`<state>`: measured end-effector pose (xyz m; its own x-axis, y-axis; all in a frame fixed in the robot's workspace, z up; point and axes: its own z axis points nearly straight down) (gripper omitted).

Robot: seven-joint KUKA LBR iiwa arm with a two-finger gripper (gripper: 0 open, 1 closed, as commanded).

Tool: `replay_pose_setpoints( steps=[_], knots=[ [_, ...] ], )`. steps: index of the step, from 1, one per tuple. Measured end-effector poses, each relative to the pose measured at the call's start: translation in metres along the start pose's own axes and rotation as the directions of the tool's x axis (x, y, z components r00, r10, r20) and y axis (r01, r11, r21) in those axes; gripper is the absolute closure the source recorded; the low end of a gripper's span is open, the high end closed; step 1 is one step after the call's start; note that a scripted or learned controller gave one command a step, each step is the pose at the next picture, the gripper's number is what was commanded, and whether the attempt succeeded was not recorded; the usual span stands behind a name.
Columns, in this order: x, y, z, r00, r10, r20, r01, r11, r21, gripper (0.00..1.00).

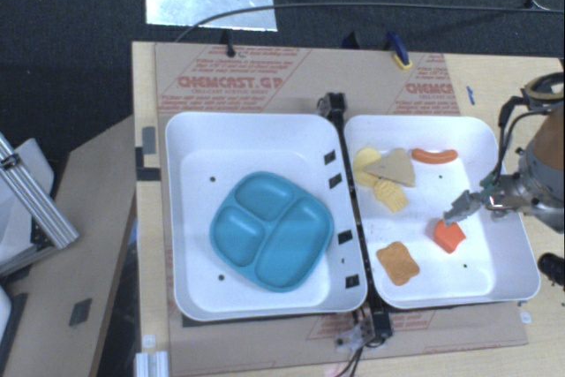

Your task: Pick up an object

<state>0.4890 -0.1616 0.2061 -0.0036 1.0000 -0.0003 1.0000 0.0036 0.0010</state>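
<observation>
The desk (pixel 291 71) holds two white bins side by side. The left bin (pixel 190 278) has one thing in it, a blue tray (pixel 270 229) with three dips, lying flat in the middle.

The right bin (pixel 508 278) holds the small things to pick from. At its far side lies a red sausage (pixel 434 156). Left of that, by the wall between the bins, sit a tan wedge (pixel 394 167) and some yellow pieces (pixel 388 192), all touching in a little heap. Near the front lies an orange square (pixel 397 263). A small red block (pixel 448 236) sits toward the right, apart from the rest.

The arm comes in from the right, and its tool (pixel 462 207) is low inside the right bin, just beside the red block on its far side. I think it is there because the red block stands alone and is easy to reach. I cannot tell if the tool is open or closed, because it looks too small and dark. Nothing seems to be lifted yet.
</observation>
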Motion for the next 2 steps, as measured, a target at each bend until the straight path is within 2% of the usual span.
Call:
replay_pose_setpoints(
  steps=[1,2],
  knots=[
    [0.005,0.009,0.056,1.0,0.001,-0.002,-0.001,1.0,0.004,0.0],
    [0.008,0.01,0.111,1.0,0.005,0.009,-0.005,1.0,-0.009,0.0]
  ],
)
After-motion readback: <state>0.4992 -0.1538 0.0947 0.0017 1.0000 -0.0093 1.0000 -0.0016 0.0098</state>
